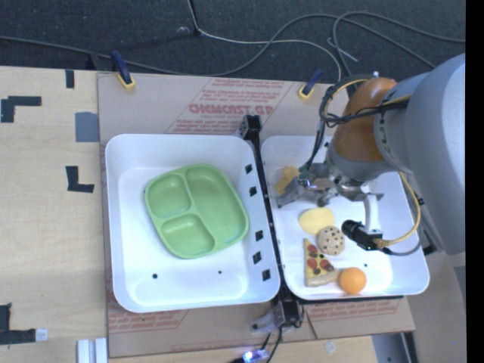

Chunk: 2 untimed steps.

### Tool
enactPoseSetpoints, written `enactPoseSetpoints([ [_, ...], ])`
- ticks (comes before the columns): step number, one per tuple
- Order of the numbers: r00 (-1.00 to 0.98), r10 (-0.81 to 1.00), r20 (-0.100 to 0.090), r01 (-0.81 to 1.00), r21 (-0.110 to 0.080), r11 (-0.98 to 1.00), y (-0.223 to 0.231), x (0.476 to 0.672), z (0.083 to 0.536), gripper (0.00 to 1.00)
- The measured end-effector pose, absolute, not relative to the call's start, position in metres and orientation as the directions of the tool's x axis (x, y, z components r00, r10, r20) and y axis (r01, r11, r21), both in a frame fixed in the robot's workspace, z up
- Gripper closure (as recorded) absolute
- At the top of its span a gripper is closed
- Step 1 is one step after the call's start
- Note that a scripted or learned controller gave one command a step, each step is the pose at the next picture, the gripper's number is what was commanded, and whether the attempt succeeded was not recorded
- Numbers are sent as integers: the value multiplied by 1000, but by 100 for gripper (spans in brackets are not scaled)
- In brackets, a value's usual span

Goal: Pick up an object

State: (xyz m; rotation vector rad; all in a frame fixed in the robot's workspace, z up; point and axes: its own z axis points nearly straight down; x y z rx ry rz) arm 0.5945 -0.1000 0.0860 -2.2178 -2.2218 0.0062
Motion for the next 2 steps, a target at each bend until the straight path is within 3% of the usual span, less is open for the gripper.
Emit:
enactPoseSetpoints([
  [1, -3, 1000, 0, 1000, -3, 3, -99, 595, 99, 100],
  [2, -1, 1000, 0, 1000, 2, 1, -103, 598, 142, 100],
])
